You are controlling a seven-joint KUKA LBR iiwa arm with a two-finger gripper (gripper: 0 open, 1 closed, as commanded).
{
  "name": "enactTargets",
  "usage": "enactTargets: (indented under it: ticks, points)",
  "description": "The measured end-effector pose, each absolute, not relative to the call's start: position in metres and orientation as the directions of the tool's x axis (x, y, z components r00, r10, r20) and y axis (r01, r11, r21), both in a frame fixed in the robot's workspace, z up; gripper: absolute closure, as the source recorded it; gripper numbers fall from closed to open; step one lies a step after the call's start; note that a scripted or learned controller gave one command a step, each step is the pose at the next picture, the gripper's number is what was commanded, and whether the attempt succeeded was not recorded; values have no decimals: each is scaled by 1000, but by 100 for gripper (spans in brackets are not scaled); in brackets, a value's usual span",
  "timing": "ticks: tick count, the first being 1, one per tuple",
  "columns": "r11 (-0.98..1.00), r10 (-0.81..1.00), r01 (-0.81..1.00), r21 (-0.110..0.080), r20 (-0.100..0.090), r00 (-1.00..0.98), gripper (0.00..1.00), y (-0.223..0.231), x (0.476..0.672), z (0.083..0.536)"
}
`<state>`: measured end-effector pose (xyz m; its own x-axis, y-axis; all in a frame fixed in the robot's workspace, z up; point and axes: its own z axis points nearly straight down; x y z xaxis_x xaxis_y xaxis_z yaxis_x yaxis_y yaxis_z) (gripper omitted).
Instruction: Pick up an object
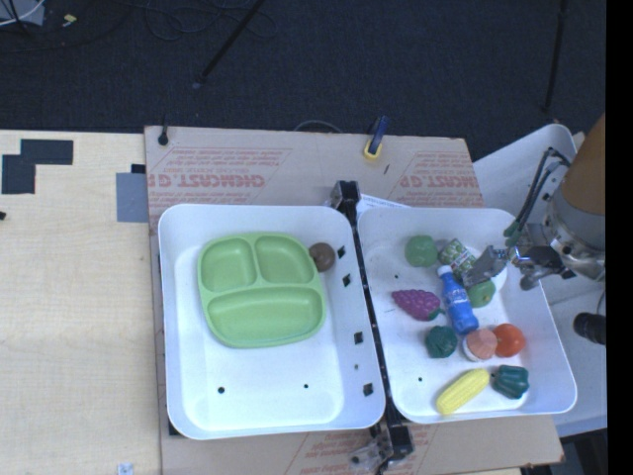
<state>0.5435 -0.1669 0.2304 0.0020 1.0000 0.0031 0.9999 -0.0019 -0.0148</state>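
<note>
Two shallow white bins sat side by side on the bench: the left bin (188,364) held a green divided plate (261,290) with a small brown ball (321,256) just beside its upper right corner. The right bin (549,364) held a purple grape bunch (417,304), a blue bottle (458,305), a yellow corn cob (463,391), a dark green pepper (510,381), an orange fruit (509,339) and a pinkish one (482,344). The gripper (492,262) hung low over this bin's upper right part, near a crumpled green packet (455,254).
</note>
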Motion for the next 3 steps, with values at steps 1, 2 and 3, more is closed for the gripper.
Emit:
enactTargets:
  ticks: [1, 2, 3]
  points:
    - [0, 1000, 1000, -1, 0, 0, 0, -167, 546, 238]
    - [1, 1000, 1000, -6, 2, -1, 0, -161, 550, 176]
    - [0, 1000, 1000, -6, 2, 0, 0, -169, 549, 122]
